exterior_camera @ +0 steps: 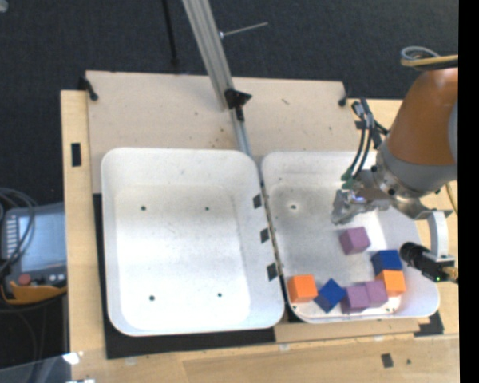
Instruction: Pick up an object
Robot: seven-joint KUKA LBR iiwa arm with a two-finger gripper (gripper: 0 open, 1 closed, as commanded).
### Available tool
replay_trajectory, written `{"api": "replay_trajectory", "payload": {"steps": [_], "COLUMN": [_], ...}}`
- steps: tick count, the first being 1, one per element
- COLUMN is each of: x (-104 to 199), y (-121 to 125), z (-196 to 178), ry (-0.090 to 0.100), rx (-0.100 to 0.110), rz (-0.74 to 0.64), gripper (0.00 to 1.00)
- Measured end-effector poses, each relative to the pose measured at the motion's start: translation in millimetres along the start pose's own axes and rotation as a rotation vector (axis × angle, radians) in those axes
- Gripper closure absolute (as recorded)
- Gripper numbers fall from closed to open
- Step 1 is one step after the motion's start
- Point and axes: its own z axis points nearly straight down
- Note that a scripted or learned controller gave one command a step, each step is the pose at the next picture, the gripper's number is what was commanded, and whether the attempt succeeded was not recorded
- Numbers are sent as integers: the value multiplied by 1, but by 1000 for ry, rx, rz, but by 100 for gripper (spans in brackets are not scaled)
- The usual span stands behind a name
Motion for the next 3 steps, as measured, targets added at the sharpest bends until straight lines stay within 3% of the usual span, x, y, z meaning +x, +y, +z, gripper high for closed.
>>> {"api": "replay_trajectory", "payload": {"steps": [3], "x": [138], "y": [27], "z": [-4], "ry": [1], "rx": [-2], "rz": [-1], "gripper": [100]}}
